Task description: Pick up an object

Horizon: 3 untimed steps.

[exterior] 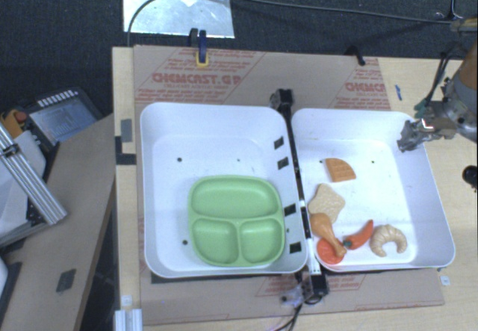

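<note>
Overhead, two shallow white bins are sitting side by side on a brown board printed with red lettering. The left bin point(160, 135) is holding a green divided plate point(237, 220), which is lying flat toward the near wall with its one long compartment to the far side and two smaller ones to the near side. The right bin point(373, 135) is carrying the food pieces: a tan toast slice point(340, 169) is lying near the middle, well apart from the rest; a pale bread piece point(327, 201) is resting just nearer, beside the divider; a chicken drumstick point(326, 231) is touching its near edge and running toward a red tomato slice point(327, 252) at the near wall. An orange-red chili pepper point(359, 234) is lying just beside the drumstick, and a beige croissant point(388, 238) is curling beside the pepper, toward the near right corner.

The gripper point(413, 134) is hanging at the right bin's far right rim, well apart from all the food; whether its fingers are apart or together cannot be told at this size. Nothing is showing between them. A blue-and-yellow clamp point(200, 47) is gripping the board's far edge.
</note>
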Tool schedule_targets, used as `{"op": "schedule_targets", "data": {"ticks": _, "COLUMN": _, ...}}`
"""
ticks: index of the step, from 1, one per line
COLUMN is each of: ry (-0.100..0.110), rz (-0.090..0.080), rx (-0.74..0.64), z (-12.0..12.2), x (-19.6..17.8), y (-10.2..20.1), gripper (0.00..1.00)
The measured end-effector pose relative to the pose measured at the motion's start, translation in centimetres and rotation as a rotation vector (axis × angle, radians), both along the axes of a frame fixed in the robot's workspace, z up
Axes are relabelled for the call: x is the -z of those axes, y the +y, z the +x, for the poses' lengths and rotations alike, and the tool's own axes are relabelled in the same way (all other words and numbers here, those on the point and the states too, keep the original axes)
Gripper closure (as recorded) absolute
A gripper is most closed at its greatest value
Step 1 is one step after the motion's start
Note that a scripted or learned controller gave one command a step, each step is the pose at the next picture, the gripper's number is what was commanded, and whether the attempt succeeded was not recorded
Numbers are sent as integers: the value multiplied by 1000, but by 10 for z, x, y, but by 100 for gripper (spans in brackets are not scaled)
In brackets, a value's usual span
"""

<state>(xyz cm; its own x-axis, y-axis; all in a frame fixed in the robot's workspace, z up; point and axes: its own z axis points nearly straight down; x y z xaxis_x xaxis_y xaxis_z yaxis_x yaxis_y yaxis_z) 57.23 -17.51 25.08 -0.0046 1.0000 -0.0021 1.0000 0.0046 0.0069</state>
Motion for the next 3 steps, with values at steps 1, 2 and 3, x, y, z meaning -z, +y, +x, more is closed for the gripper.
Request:
{"op": "schedule_targets", "data": {"ticks": 1, "ry": 4, "rz": 2, "rx": -4, "z": 11, "x": 1, "y": 43, "gripper": 100}}
{"op": "schedule_targets", "data": {"ticks": 2, "ry": 3, "rz": 3, "rx": -5, "z": 26, "x": -1, "y": 96, "gripper": 100}}
{"op": "schedule_targets", "data": {"ticks": 3, "ry": 3, "rz": 3, "rx": -4, "z": 34, "x": -3, "y": 141, "gripper": 100}}
